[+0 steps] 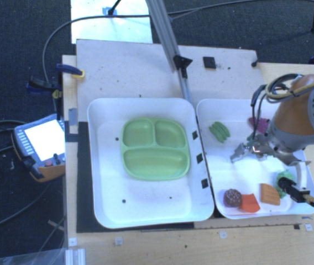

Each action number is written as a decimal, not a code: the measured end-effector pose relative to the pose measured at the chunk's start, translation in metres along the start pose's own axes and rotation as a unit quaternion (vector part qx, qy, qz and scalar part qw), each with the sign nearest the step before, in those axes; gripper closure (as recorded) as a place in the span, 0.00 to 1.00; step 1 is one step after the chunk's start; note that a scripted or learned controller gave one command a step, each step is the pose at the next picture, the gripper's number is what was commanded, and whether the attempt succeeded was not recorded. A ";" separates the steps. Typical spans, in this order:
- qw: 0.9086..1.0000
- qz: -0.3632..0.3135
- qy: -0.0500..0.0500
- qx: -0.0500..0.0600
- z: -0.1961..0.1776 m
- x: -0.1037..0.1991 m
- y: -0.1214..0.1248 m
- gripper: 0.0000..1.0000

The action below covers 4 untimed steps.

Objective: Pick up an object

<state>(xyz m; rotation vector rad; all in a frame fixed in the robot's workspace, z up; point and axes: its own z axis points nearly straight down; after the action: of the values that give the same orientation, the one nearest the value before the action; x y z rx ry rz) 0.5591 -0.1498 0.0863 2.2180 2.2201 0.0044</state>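
From where I stand, the trouble starts at the near rim of the right bin (212, 164). Four small things crowd that corner: a round brown piece (233, 197), an orange-red wedge (250, 203) touching it, a tan ridged square (269, 194) just beside that, and a green leafy lump (284, 182) partly hidden under the arm's cabling. I judge that a descent there could nudge two at once, or shove one up against the bin wall where the fingers cannot close round it. The black fitting on the cable hangs right over that corner too and might snag.

A little farther in, the pincer (244, 150) hovers low over bare white floor in the middle of the right bin, its metal fingers splayed apart with nothing between them. Closing there would grab air.

Beyond it lies one green pod-like piece (219, 131), alone and well apart from the rest; it looks the easiest target, though it is small and may slip. A magenta piece (261, 125) peeks out beside the arm (298, 120), mostly hidden, so I cannot tell its shape.

The count: two white bins, six small items in the right one, and one green divided plate (156, 148) with three compartments in the left bin (107, 164). On the surface (124, 65) behind sits one small black block (209, 63).
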 end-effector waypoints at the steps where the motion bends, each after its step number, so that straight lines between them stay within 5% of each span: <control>1: 1.000 -0.001 -0.001 -0.004 -0.013 0.000 0.002 1.00; 4: 1.000 -0.002 0.000 -0.001 -0.148 0.000 -0.002 1.00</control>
<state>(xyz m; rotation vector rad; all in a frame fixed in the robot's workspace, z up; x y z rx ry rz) 0.5559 -0.1498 0.2342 2.2122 2.2235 0.0054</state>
